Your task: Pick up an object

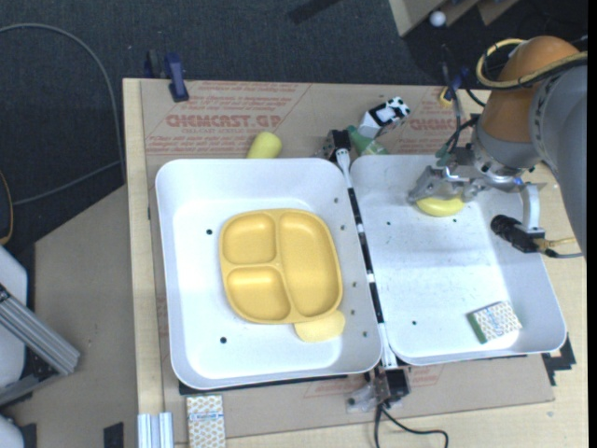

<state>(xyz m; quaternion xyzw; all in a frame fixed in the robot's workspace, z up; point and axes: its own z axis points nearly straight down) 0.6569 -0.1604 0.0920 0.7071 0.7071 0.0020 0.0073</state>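
Gripper (pixel 446 183) stands low over a yellow object (pixel 439 206) at the far side of the right bin (pixel 448 334). I cannot tell its opening. A divided yellow plate (pixel 280 265) lies in the left bin (pixel 187 250).

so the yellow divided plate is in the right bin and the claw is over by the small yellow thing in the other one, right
Not quite: the camera view shows the yellow divided plate lying in the left bin, not the right one. The rest holds: the claw is down in the right bin, at the small yellow thing near that bin's far end.
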